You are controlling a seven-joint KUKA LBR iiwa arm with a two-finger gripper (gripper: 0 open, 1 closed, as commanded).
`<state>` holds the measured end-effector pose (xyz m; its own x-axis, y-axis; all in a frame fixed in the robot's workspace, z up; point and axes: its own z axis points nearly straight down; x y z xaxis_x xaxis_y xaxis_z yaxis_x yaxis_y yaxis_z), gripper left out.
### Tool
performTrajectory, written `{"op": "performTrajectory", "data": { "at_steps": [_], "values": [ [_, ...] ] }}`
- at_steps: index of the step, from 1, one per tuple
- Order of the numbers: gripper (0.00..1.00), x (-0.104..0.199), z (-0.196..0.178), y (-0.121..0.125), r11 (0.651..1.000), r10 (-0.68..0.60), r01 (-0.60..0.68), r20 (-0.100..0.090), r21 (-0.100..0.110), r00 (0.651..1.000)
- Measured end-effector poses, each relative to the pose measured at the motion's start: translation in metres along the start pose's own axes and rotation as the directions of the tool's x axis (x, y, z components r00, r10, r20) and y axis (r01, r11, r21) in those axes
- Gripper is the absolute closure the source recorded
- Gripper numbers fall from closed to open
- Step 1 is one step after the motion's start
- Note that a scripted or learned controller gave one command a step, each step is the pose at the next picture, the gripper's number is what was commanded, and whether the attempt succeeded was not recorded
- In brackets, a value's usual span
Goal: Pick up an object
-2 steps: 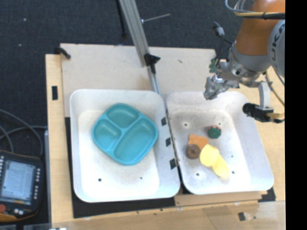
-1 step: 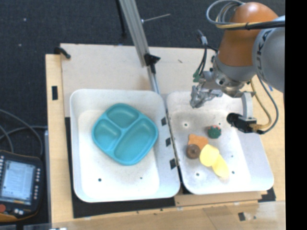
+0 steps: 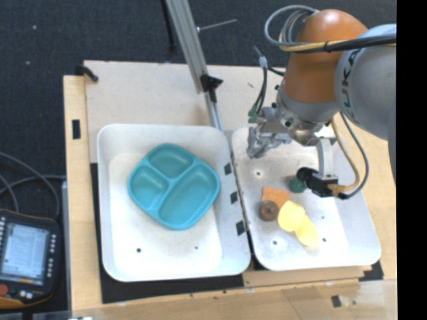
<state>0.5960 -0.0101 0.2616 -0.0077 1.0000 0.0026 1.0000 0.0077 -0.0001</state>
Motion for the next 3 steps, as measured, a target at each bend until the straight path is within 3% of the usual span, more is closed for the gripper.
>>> {"op": "performTrajectory", "data": {
  "at_steps": [2,3],
  "values": [
    [1.00,0.090,0.015,-0.026,1.000,0.000,0.000,0.000,0.001,1.000],
    [0.00,0.088,0.015,-0.026,1.000,0.005,-0.005,0.000,0.000,1.000]
  ]
}}
